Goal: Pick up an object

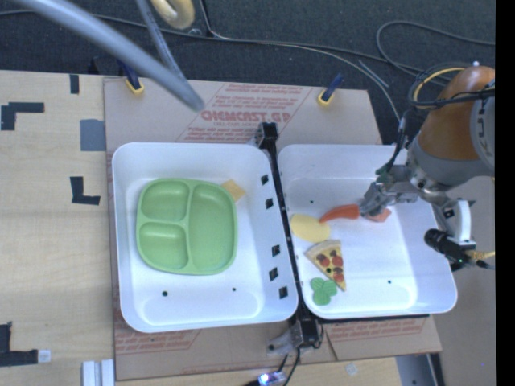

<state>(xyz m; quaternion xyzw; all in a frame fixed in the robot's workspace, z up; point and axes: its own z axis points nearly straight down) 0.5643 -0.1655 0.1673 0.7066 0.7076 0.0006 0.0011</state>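
Where the arm reaches into the right bin (434, 300), its gripper (375, 206) sits low over the right end of an orange-red carrot-like toy (348, 213); whether it grips is hard to tell. Near the divider lie a yellow piece (308, 228), a pizza slice (331, 263) and a green piece (323, 292). A green divided plate (187, 226) fills the left bin (129, 296).

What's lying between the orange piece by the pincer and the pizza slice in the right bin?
Bare white bin floor in the camera view. The orange piece and pizza slice are apart; the yellow piece sits off to the left.
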